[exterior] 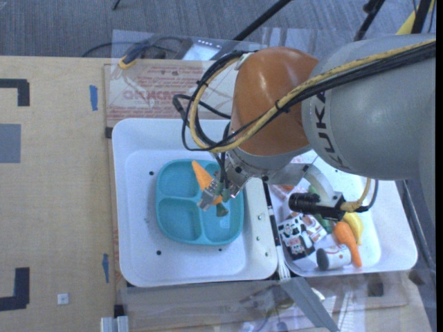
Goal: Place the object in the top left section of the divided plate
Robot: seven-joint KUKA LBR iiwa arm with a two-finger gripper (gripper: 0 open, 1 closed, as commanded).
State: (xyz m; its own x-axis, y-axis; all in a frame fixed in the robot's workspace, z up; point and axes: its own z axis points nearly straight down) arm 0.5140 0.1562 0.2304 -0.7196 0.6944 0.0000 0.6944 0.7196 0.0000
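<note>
Now I see gripper (217, 198) low over blue divided plate (181, 213) in left bin (131, 185), fingers pinched on orange carrot-like toy (201, 173). Toy slanted, pointed end toward plate's top rim, lower end between fingers. Arm poised above upper sections, I judge for drop. Toy plain orange, tapered, small.

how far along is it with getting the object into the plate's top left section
Done: the gripper has reached the left white bin and hangs over the blue divided plastic plate. In hand: an orange carrot-shaped toy sits at its fingers, over the plate's upper part; whether it is gripped is unclear. Left: letting it rest in the top left section and pulling away.
</note>
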